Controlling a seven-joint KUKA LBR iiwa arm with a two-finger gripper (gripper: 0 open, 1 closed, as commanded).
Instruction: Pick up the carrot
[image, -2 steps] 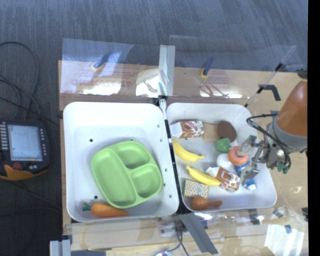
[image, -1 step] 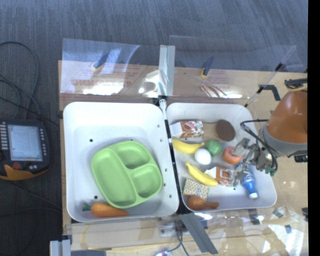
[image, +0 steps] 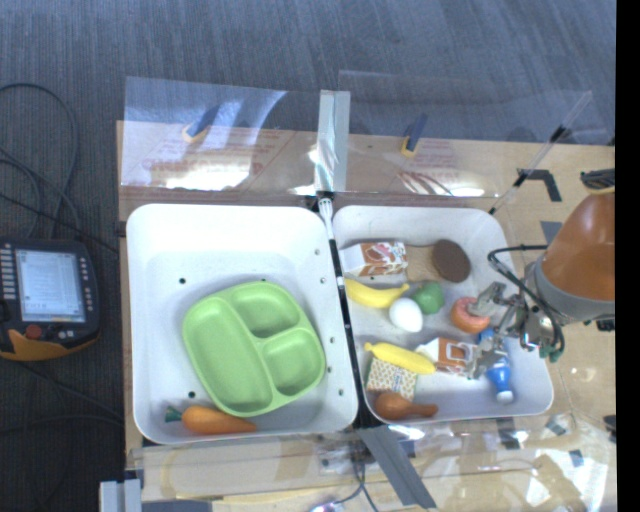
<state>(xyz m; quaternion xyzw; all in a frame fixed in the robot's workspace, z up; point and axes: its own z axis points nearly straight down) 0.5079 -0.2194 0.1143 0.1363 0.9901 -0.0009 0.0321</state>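
Note:
The carrot (image: 214, 421) is orange with a small green end. It lies flat in the front left corner of the left bin (image: 160, 250), just in front of the green plate (image: 254, 346). My gripper (image: 497, 335) hangs over the right side of the right bin (image: 480, 222), far to the right of the carrot. It sits low among the toy foods there, near an orange-red piece (image: 468, 315) and a small blue-capped item (image: 500, 379). Nothing of the carrot is near it.
The right bin holds several items: two yellow bananas (image: 375, 294), a white egg (image: 405, 315), a green ball (image: 430, 298), a brown disc (image: 451, 260), small boxes (image: 383, 259) and a brown-orange piece (image: 404, 407). A central rim (image: 338, 300) divides the bins.

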